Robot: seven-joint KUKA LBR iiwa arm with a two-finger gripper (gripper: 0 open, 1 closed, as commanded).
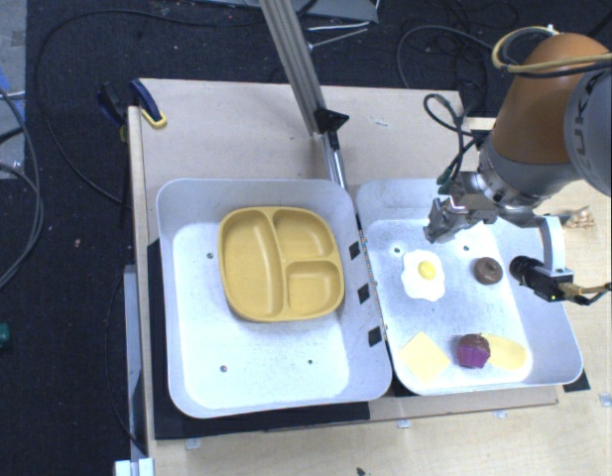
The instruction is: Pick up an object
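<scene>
Fried egg (423, 276) near right bin's (553, 365) middle; pincer (442, 222) hovers just beyond, grip unclear. Approach step; next: descend onto egg.

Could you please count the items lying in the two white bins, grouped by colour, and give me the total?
Yellow: 3 (divided tray, cheese slice, pale yellow piece)
White with a yellow centre: 1 (fried egg)
Brown: 1 (chocolate doughnut)
Purple: 1 (purple round item)
Total: 6
</scene>
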